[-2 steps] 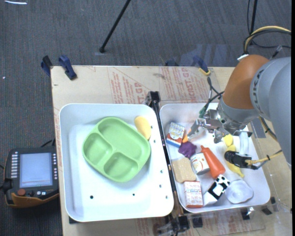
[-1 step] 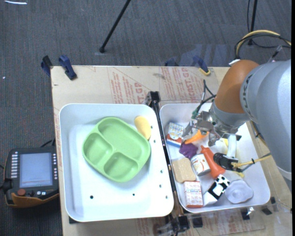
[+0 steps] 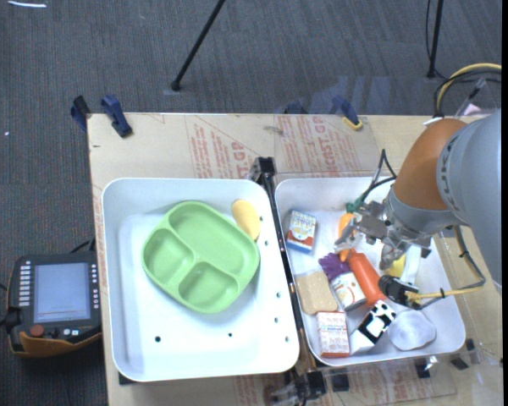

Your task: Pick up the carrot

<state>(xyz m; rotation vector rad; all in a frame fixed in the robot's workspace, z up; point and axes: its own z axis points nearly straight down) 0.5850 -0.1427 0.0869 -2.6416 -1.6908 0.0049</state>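
Hovering over the right bin (image 3: 454, 311), the gripper (image 3: 388, 252) sat beside the carrot (image 3: 366, 279), which lay ungrasped; finger state unclear.

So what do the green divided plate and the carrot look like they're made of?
The green divided plate looks like moulded plastic: one even pale green, smooth, with softly rounded compartment ridges. The carrot, lying in the right bin beside the gripper, looks like a plastic toy: uniform bright orange with a smooth surface. It is too small here to be sure.
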